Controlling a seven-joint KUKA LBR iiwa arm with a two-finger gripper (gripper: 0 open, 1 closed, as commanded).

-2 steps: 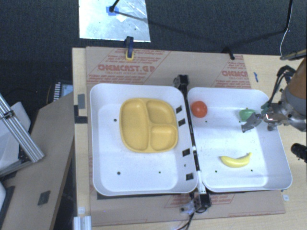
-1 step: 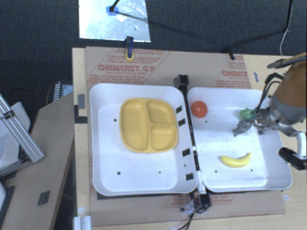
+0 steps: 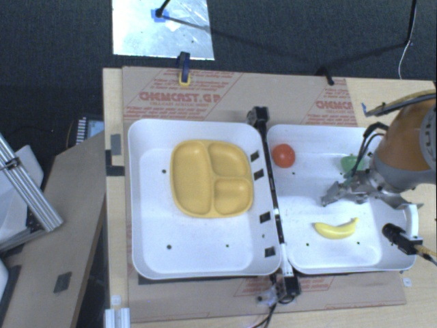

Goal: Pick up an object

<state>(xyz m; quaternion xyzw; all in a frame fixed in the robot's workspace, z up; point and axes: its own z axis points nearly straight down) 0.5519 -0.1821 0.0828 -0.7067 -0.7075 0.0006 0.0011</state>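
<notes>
While the yellow divided plate (image 3: 210, 178) sits alone in the left bin (image 3: 147, 251), the right bin (image 3: 307, 260) holds one tomato (image 3: 283, 156), one banana (image 3: 335, 228) and one green item (image 3: 350, 162). The banana lies just below the gripper (image 3: 334, 195), long axis left-right; finger state unclear.

Robotics lab: two white bins (image 3: 198, 132) on a cardboard-covered bench (image 3: 232, 91), aluminium framing (image 3: 24, 186) at left, cables (image 3: 287, 50) over dark carpet, KUKA arm (image 3: 410, 145) reaching in.
</notes>
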